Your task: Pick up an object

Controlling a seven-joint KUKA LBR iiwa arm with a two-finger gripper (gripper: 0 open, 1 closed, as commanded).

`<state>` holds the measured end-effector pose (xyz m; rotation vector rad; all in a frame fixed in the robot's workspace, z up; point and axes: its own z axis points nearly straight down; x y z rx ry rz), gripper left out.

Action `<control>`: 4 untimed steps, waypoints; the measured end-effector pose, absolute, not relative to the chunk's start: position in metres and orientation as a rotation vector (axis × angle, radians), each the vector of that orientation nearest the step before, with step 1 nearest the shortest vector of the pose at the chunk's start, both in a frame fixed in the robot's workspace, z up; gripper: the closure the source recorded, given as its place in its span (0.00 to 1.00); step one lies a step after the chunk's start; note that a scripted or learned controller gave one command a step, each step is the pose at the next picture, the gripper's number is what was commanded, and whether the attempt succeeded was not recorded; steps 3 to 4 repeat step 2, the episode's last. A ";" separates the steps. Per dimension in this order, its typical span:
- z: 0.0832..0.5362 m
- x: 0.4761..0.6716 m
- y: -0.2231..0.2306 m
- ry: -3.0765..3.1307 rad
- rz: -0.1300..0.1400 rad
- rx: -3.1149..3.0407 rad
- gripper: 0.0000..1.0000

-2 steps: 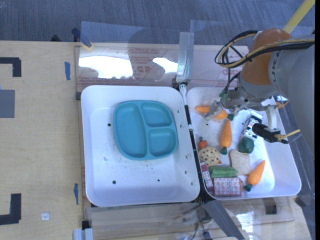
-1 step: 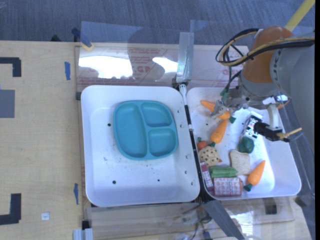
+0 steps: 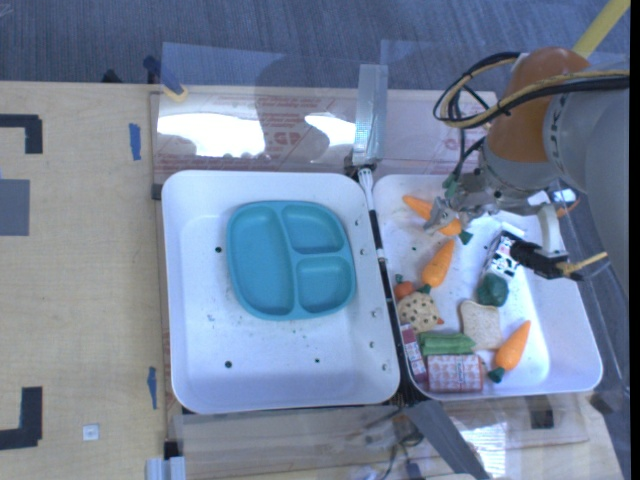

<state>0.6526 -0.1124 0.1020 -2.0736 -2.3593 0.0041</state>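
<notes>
Gripper (image 3: 447,218) is down in the right bin (image 3: 575,368), tips w/ a small carrot (image 3: 452,228) prob. its pick, but can't tell if they're apart or clamped; blue tray (image 3: 290,258) sits in left bin.

One overhead camera looks slantwise down on both bins (image 3: 190,268)
</notes>
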 end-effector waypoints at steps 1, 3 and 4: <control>0.188 0.670 -0.021 -2.266 -0.012 -2.181 1.00; 0.183 0.667 0.021 -2.245 0.001 -2.194 1.00; 0.183 0.667 0.021 -2.245 0.001 -2.194 1.00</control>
